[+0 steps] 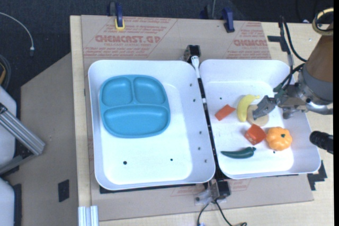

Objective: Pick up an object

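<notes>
From above, we see the arm (pixel 318 74) reaching in low over the right bin (pixel 233 74), its gripper (pixel 263 108) just beside the yellow banana (pixel 244 107). We cannot tell whether the gripper is parted or closed. Below lie a red block (pixel 255 134) and an orange pumpkin (pixel 278 138).

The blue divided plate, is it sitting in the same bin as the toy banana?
No, the blue divided plate lies in the left bin, while the banana lies in the right bin.
</notes>
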Motion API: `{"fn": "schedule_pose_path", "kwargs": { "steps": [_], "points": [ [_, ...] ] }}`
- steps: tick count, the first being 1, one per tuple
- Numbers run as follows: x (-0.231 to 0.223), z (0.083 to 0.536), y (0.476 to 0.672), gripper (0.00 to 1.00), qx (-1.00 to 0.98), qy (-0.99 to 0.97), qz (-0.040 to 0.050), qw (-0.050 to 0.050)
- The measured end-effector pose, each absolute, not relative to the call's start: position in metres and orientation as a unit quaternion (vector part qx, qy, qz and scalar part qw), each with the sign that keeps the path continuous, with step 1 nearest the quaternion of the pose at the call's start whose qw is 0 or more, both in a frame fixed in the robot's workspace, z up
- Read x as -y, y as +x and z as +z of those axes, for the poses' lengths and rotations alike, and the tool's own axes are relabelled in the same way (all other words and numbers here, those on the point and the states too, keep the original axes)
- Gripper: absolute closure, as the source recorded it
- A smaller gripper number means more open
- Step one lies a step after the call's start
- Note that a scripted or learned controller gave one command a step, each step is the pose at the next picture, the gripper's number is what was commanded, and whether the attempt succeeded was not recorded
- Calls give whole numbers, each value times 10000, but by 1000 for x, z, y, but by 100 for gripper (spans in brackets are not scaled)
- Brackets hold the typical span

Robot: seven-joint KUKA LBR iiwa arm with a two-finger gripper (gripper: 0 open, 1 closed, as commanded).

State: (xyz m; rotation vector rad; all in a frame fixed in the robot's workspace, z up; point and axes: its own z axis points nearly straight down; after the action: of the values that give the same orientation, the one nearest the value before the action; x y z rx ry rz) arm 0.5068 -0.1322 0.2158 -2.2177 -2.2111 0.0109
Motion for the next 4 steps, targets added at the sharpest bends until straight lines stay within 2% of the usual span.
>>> {"fn": "schedule_pose_path", "kwargs": {
  "steps": [1, 2, 3, 4],
  "points": [
    [132, 221, 510, 0, 7072, -7070, -1, -1],
    [130, 158, 507, 0, 7068, -7074, 20, 40],
    [124, 111, 511, 0, 7073, -7069, 15, 32],
    [123, 83, 510, 0, 7070, -7073, 7, 18]
  ]
}}
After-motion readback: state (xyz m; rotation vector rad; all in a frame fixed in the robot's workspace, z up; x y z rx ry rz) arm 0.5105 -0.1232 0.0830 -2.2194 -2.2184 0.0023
